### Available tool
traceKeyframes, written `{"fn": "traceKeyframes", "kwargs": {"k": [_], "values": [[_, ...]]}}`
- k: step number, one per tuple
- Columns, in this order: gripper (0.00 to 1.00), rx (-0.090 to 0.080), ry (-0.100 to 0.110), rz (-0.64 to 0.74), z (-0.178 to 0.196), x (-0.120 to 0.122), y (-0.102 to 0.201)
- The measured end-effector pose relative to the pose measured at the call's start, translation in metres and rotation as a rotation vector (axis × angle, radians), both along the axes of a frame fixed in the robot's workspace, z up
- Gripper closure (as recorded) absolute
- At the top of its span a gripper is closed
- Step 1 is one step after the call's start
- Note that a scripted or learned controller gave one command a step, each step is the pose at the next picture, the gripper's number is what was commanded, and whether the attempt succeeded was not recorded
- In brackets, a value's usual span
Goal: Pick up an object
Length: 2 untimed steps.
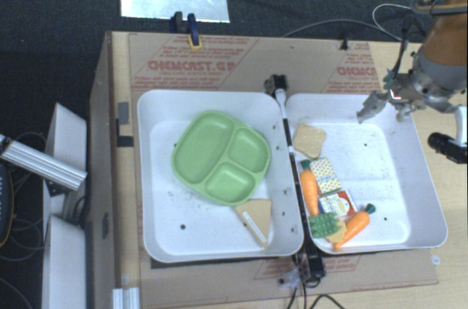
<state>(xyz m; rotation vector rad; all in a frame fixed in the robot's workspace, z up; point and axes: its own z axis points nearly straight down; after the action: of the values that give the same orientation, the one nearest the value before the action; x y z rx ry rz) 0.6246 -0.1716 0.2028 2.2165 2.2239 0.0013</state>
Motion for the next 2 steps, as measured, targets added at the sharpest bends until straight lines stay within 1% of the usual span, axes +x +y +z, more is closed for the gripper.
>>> {"fn": "traceKeyframes", "kwargs": {"k": [1, 2], "values": [[0.0, 0.0, -0.003, 0.001, -0.116, 0.006, 0.037], [0.0, 0.001, 0.001, -0.002, -0.119, -0.066, 0.06]]}}
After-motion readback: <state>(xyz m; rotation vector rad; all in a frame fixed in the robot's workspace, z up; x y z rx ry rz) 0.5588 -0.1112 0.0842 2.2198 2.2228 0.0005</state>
